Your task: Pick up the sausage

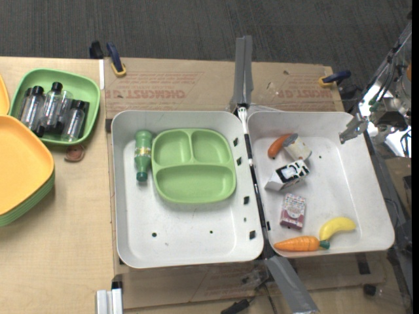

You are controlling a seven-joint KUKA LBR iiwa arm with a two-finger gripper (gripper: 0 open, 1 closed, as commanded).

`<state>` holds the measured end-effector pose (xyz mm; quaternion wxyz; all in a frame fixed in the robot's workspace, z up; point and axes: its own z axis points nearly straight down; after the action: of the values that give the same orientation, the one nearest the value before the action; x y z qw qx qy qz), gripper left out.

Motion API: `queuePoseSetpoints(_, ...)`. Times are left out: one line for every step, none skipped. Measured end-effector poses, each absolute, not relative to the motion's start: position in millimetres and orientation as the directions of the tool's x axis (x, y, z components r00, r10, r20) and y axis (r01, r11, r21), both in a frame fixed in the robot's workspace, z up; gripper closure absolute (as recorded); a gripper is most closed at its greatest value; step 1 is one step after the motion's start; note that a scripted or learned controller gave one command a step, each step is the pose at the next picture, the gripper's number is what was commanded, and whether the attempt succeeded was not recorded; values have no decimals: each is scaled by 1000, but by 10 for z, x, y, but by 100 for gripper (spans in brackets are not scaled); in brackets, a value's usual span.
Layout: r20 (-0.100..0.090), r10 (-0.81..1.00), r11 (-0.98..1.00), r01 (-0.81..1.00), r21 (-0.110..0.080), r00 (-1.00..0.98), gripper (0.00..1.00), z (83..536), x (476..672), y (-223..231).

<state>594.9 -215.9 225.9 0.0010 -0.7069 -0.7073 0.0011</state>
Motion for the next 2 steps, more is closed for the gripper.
queuePoseSetpoints(-1,1000,3,1000,-4,-3,100,2344,5952,-2161)
queuePoseSetpoints(-1,949,-314,949,-1,314,100,918,6353,-2218)
